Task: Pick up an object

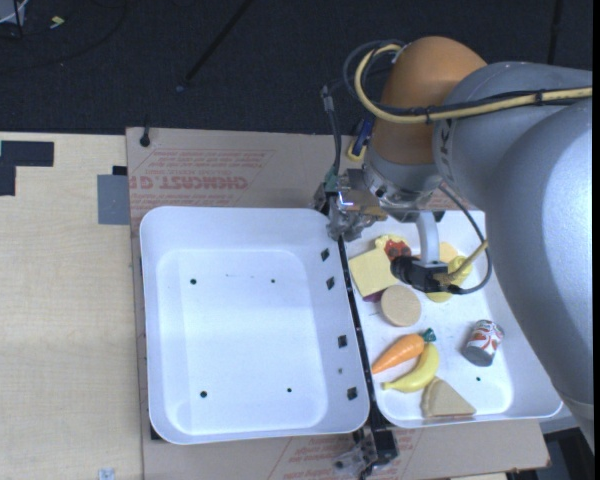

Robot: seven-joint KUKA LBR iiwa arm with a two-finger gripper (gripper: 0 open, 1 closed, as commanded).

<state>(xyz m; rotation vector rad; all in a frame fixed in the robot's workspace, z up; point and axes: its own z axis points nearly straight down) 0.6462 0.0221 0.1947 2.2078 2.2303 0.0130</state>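
The right bin (510,393) holds several toy foods. A yellow cheese slice (372,271) lies near its left wall, with a round tan biscuit (401,306) just below it. Lower down lie an orange carrot (398,352), a yellow banana (417,371) and a tan bread wedge (444,401). A small red and white can (482,341) stands to the right. A red piece (394,247) and a yellow piece (448,256) sit partly hidden under the wrist. My gripper (342,216) hangs over the bin's far left corner, just above the cheese slice.
The left white bin (160,268) sits beside the right one, their walls meeting at a ridge with black clips (342,342). Both rest on a cardboard sheet (210,173) on the wooden bench. The large grey arm covers the right side.
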